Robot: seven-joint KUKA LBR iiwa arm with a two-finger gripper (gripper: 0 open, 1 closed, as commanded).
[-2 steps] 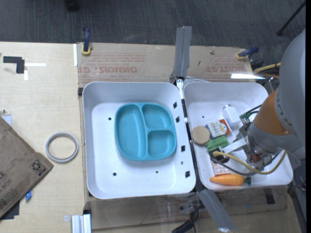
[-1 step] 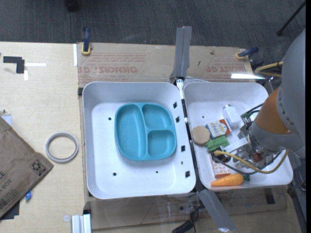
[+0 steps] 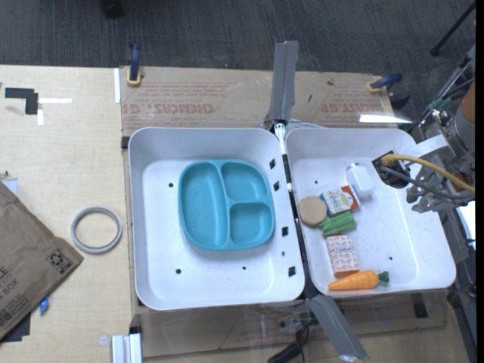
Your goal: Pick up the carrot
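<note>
The carrot (image 3: pixel 354 280) is orange with a green stub at its right end. It lies flat near the front wall of the right bin (image 3: pixel 423 271). My gripper (image 3: pixel 428 198) hangs over the right side of that bin, well behind and to the right of the carrot and apart from it. I see nothing between its fingers.
Behind the carrot in the right bin lie a red-and-white packet (image 3: pixel 342 254), a green item (image 3: pixel 338 223), a tan disc (image 3: pixel 311 211), a small carton (image 3: pixel 338 200) and a white object (image 3: pixel 361 180). The left bin (image 3: pixel 151 278) holds a teal divided plate (image 3: pixel 227 203). A tape ring (image 3: pixel 96 228) rests on the bench.
</note>
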